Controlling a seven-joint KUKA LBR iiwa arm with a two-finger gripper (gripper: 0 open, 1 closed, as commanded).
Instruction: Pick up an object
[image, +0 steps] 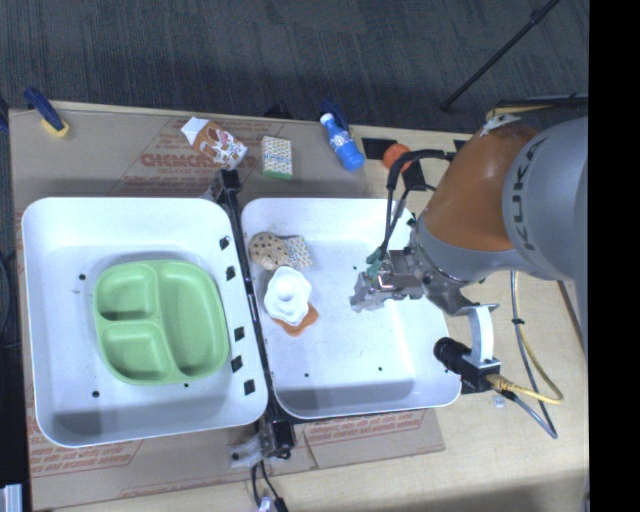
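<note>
1. The gripper (368, 296) hangs over the right bin (400, 395), above bare white floor in the bin's middle; nothing lies between its fingers, but whether they are spread or closed I cannot tell, since the wrist and its cabling hide their tips

2. The nearest things to pick up sit well to the left of the fingers, against the bin's left wall: a white moulded object (287, 292) resting on an orange piece (303, 319), and just beyond it a speckled tan object (270, 248) lying beside a checked cloth-like scrap (297, 252)

3. My reading is that the task stands at the approach step: no object is held, and the fingers are not over any of them

4. The next move calls for a shift to the left until the fingers straddle the white object, then a descent with the fingers spread wide enough to clear its sides

5. The green divided tray (160, 320) lies farther left again, in the left bin (60, 230), beyond the divider, and looks too broad for these fingers
</note>
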